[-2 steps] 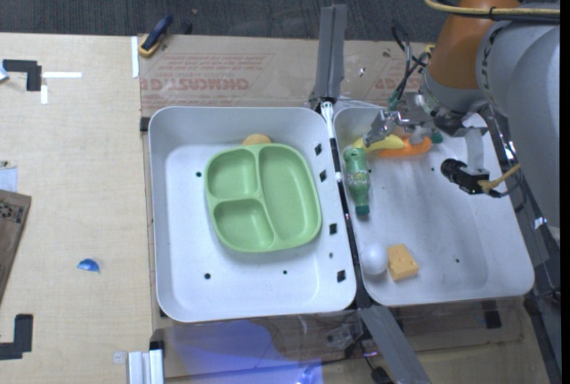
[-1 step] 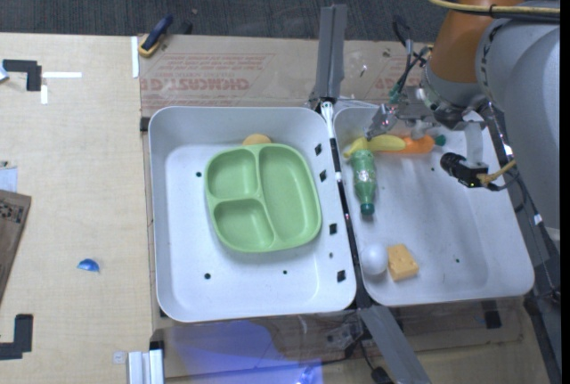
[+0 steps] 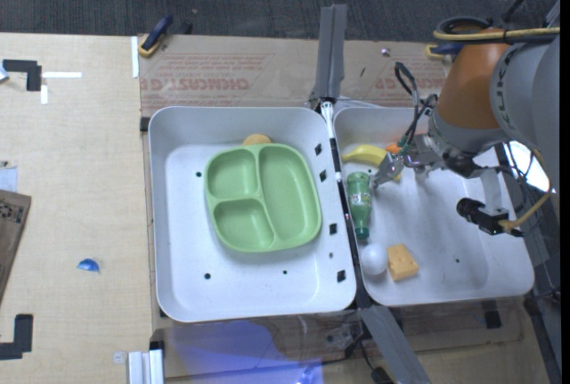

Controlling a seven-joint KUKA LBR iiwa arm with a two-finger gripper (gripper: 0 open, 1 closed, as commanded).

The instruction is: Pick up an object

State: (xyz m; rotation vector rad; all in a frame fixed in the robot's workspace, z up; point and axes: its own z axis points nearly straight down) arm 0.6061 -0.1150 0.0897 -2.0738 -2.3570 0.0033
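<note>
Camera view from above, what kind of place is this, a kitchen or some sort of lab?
Probably a robot lab test bench, not a kitchen: two white bins on a taped bench, a grey arm, and toy-like items such as a green divided plate.

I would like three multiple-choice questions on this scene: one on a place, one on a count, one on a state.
1. Where is the green tray?
A. left bin
B. right bin
C. on the bench

2. How many compartments has the tray?
A. two
B. three
C. five

3. How does the green bottle stand?
A. upright
B. on its side
C. on the tray

Key: 1 A, it rests within the left bin. 2 B, its ridges divide it into three. 3 B, it lies along the right bin's left wall.
</note>
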